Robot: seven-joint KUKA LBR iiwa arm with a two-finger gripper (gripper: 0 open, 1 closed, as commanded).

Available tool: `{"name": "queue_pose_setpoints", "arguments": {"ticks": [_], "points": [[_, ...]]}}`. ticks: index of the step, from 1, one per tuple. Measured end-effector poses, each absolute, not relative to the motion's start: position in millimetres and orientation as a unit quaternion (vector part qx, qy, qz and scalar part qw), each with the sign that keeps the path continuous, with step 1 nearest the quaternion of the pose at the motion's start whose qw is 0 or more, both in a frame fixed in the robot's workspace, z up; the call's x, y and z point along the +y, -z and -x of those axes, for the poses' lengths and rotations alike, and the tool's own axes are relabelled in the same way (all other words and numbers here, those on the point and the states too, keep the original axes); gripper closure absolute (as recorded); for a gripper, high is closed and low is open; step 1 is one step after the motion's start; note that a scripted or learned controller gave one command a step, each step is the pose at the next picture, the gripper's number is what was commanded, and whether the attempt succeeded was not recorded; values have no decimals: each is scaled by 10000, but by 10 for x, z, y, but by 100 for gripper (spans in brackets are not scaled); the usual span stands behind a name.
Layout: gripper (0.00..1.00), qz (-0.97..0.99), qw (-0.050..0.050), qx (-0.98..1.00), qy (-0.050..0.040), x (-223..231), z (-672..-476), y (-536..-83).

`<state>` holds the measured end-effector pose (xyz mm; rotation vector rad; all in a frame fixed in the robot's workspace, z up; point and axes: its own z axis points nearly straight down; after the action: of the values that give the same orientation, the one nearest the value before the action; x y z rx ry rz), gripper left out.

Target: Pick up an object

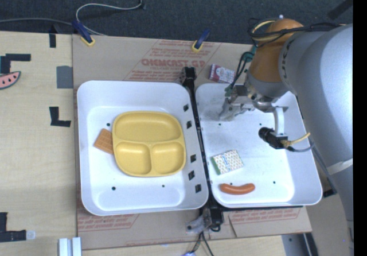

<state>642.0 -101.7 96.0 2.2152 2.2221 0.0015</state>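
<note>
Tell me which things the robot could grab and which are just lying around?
For the job:
- gripper, over the right bin
- hot dog in the right bin
- patterned packet in the right bin
- yellow divided plate in the left bin
- brown cracker beside the plate

Just lying about:
- small wrapper on the cardboard
- clamps
- cable

Probably a robotics lab: a table (34, 151) covered with printed cardboard (166, 59) and black tape marks (57, 116) at left, clamps (200, 41) along the top, a loose cable (109, 8) upper left, two white bins (86, 134).
</note>
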Motion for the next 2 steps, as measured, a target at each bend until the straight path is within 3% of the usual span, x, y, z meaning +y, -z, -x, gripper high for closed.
{"name": "queue_pose_setpoints", "arguments": {"ticks": [1,2], "points": [[0,-7060,18,7082,-1,-1017,-6418,-954],[0,-7077,10,7065,5,-1405,-5416,-863]]}}
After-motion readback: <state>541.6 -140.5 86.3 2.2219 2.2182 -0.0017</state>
